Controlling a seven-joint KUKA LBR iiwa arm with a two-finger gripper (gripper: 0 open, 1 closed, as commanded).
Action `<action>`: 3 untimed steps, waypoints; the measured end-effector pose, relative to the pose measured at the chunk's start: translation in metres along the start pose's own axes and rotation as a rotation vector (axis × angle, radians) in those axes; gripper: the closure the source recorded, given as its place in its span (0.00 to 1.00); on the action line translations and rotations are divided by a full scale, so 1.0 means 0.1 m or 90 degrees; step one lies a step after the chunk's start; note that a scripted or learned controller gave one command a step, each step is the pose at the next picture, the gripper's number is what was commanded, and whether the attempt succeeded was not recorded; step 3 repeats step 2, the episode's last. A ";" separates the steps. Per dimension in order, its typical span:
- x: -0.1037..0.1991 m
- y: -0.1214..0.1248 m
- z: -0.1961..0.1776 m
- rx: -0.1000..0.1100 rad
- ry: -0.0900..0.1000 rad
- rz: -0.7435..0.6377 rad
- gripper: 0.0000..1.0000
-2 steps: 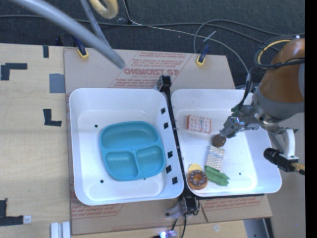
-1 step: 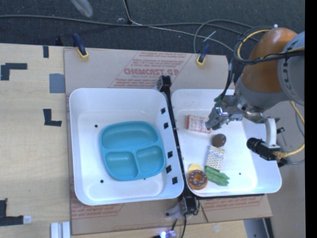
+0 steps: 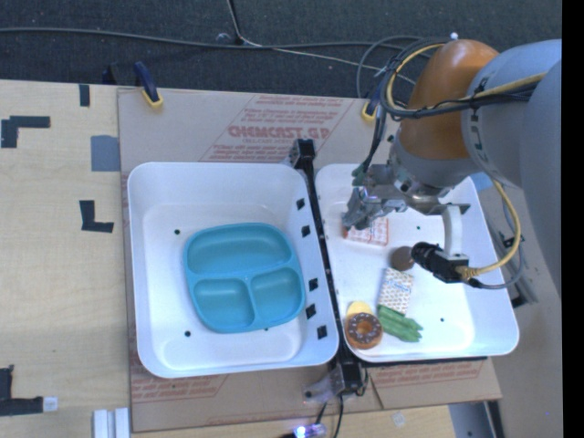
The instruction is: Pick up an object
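White plastic forms two shallow bins on the counter: the left bin carries a blue divided plate, and the right bin holds the candidate objects. The grey arm reaches in from the right and hangs its jaws low over the bin's upper left part, just above a red-and-white packet; whether the jaws are spread or pressed together cannot be told, and nothing is visibly pinched. Nearer the camera lie a patterned packet, green pods, a doughnut and a small brown piece. The packet beneath the jaws appears the likeliest target. Being flat, it probably calls for a straight descent to the bin floor, centred over its narrow width and kept off the dividing wall.
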State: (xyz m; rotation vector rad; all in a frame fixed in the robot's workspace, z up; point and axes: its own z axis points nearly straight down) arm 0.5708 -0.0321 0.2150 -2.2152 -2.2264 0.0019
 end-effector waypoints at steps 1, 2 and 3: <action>0.40 0.30 0.01 -0.001 0.001 0.000 1.00; 0.81 0.55 0.01 -0.001 0.001 0.000 1.00; 0.81 0.55 0.01 -0.001 0.001 0.000 1.00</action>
